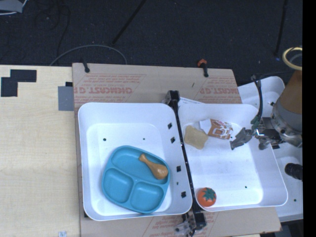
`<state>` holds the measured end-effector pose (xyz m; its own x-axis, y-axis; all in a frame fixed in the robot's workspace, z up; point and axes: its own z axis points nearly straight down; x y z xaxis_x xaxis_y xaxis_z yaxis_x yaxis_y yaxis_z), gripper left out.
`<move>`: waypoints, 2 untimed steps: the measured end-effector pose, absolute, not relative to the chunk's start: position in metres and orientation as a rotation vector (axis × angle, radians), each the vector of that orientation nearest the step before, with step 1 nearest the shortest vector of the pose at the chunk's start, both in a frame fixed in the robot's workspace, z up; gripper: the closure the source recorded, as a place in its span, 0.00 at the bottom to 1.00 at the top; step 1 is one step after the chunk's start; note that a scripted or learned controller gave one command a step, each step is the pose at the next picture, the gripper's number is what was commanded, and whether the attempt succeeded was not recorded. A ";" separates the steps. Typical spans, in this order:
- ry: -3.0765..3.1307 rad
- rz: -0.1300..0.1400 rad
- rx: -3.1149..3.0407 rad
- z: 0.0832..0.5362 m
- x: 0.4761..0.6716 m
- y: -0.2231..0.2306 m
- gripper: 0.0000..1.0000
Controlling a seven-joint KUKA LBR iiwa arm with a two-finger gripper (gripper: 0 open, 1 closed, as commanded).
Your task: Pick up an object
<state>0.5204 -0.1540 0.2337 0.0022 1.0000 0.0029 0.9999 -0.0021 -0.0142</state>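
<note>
Scanning from the left of the frame, the pale wooden bench [34, 147] carries a sheet of printed cardboard [148, 83] under the two white bins. The left bin [91, 127] holds a blue divided plate [126, 186] in its lower half, and a tan toy drumstick [154, 166] lies on the plate's upper right compartment. Across the black divider, the right bin [232, 191] holds a beige sponge-like block [195, 137] near its upper left, a crumpled white and orange wrapper [219, 128] just beside it to the right, and an orange toy tomato [207, 196] at the lower left corner, against the rim.

The gripper [238, 140] sits at the right middle of the frame, over the right bin and just right of the wrapper; its dark fingers [242, 135] point leftward, and whether they stand apart or together cannot be told at this size. Nothing shows between them, so the pick looks not yet made: the reach appears done, while the grasp and the lift are left. The wrapper and the block are the nearest candidates.

Behind the bench, across the top of the frame, lies dark carpet [197, 23] with loose cables.
</note>
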 end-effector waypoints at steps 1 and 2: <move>-2.219 0.003 -2.219 0.240 0.523 -0.154 0.00; -2.215 0.008 -2.215 0.175 0.521 -0.150 0.00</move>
